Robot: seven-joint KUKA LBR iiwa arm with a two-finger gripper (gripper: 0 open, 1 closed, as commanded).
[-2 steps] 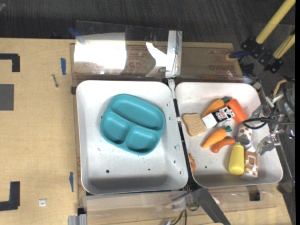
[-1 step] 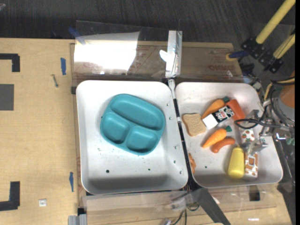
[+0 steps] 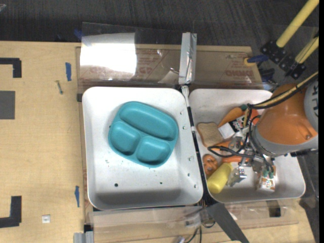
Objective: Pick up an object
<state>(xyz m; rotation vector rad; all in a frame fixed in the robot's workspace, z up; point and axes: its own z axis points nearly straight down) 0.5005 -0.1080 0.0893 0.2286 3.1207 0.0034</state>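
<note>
Located at lower right of frame: end effector (image 3: 246,159), down low inside right bin (image 3: 288,97), beneath arm (image 3: 286,123) with orange band. State of end effector: could not be told, masked by cables and wrist. Nothing seen held. Likeliest target, by judgement: yellow object (image 3: 218,178), lying at lower left of that bin, just beside end effector and close to bin's left wall. Looked smooth, rounded, oblong, plain yellow, lying tilted; probably firm, apt to roll or slip. Neighbours: tan slice (image 3: 207,132) above it; small orange piece (image 3: 209,161) touching or nearly touching its upper end; orange carrot-like piece (image 3: 234,115) toward upper middle of bin; white packet (image 3: 267,182) to right. Advised for doing step well: centred over middle of yellow object, closed across short width, not along length; kept off bin wall and small orange piece; lifted straight and slowly. Elsewhere: teal divided plate (image 3: 143,133) in left bin (image 3: 96,135), centre of frame, well apart; both bins on table (image 3: 35,135).
</note>
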